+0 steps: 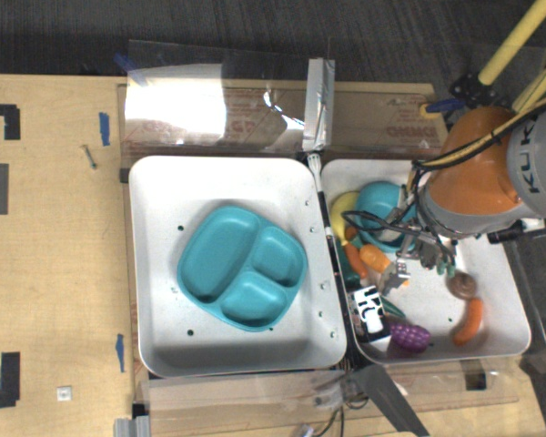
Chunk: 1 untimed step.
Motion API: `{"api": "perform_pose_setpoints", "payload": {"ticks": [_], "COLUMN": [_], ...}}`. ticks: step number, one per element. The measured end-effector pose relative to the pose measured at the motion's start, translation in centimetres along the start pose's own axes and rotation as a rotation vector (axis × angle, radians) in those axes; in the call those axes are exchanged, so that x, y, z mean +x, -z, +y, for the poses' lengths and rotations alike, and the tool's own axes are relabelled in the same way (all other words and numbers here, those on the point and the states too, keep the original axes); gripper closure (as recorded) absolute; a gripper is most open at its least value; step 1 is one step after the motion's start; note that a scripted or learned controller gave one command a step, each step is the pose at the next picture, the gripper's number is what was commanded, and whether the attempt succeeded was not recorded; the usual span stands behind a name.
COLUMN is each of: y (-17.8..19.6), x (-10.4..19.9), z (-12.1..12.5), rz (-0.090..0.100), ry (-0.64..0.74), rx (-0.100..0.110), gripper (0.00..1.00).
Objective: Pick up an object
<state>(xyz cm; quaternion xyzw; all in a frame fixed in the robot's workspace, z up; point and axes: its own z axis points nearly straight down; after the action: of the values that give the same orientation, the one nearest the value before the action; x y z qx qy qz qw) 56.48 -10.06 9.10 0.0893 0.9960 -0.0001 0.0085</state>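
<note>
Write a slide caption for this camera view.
Gripper hovers over the cluttered right bin; teal divided plate fills the left bin.

The grey KUKA arm (533,167) carries a broad, glossy orange band (473,167) with a rounded, domed shape just above its wrist. Part of the black maker's lettering (539,173) shows on the pale grey casing beside the band. Thin yellow and black cables (478,146) curve across the orange surface. Below it sits a dark metal wrist section (437,226), leading to the small two-finger gripper (402,267) of grey and silver parts.
</note>
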Motion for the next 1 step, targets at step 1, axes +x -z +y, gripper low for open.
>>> {"api": "perform_pose_setpoints", "payload": {"ticks": [1], "y": [0.07], "x": [1.76], "z": [-0.07], "rz": [-0.003], "ry": [-0.027], "rx": [0.000], "gripper": [0.00]}}
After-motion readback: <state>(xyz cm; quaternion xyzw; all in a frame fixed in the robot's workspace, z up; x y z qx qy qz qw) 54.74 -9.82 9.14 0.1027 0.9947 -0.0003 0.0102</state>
